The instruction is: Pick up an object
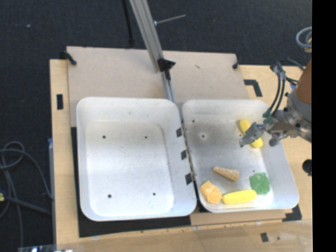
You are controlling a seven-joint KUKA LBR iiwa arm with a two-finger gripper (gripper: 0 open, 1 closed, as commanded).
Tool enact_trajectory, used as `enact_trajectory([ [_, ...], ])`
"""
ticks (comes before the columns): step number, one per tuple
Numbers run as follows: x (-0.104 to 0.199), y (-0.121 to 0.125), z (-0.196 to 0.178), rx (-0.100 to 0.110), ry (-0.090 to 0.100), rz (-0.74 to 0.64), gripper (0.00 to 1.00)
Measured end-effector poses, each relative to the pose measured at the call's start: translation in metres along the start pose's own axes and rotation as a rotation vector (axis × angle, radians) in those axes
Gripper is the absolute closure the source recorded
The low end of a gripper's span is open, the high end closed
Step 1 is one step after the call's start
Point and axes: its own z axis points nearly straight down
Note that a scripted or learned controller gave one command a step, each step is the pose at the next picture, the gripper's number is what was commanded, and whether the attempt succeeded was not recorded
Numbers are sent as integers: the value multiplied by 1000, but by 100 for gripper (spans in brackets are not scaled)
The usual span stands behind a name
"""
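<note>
Target object: a small yellow piece (245, 125) lies in the upper right part of the right bin (210, 121), and a second yellow bit (256, 143) shows just below the fingers; I cannot tell whether these are 1 thing or 2, since the gripper covers the gap between them.
Gripper: the gripper (253, 135) sits low over that yellow piece, its grey fingers slanting down toward the bin floor; whether they are spread or closed cannot be told, and nothing is clearly seen between them.
Why there: as a judgement, the arm (294, 121) reaches in from the right edge because this piece is the nearest to it and lies apart from the others, so a grasp meets less clutter.
Other contents: 4 more things lie along the bin's lower side, a tan cone (226, 173), an orange-yellow chunk (211, 192), a long yellow piece (239, 197) and a green lump (259, 182); the long piece and the chunk lie just beside each other, near the rim.
Left bin: the left bin (89, 140) stands beside the right one, their walls touching along the middle.
Step in hand: probably the descent or closing onto the yellow piece; no lift is evident.
Risk: the piece is small and rounded, so it may slip sideways.
</note>
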Motion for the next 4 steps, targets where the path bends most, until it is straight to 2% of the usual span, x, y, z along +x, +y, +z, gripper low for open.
enact_trajectory([
  [1,0,0,0,0,0,3,0],
  [2,-9,-7,53,6,0,3,0],
  [4,-2,-12,175,8,1,3,0],
])
